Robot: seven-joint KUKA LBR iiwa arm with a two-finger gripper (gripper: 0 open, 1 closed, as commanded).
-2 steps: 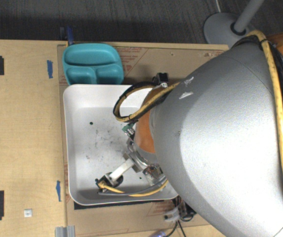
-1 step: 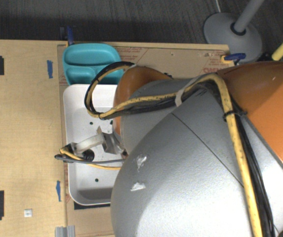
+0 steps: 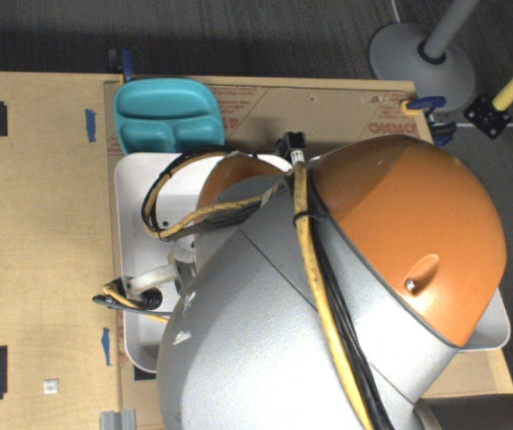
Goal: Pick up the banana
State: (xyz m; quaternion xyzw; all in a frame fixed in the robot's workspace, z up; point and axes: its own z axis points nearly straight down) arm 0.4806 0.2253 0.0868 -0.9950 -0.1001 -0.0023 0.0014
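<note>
My grey arm with its orange band (image 3: 408, 231) covers most of the bench. Its wrist end points down into the left white bin (image 3: 131, 204). Of my gripper (image 3: 179, 260) only a small grey part shows at the arm's left edge, low inside that bin; the rest is hidden under the arm. A yellow and black cable (image 3: 193, 213) loops from the wrist over the bin. The arm hides most of the bin floors and whatever lies on them.
A teal moulded tray (image 3: 168, 115) lies at the back rim of the left bin. A black and yellow cable end (image 3: 123, 297) sticks out over the bin's left wall. Tan bench surface (image 3: 41, 240) stretches to the left. A grey stand base (image 3: 422, 56) sits behind the bench.
</note>
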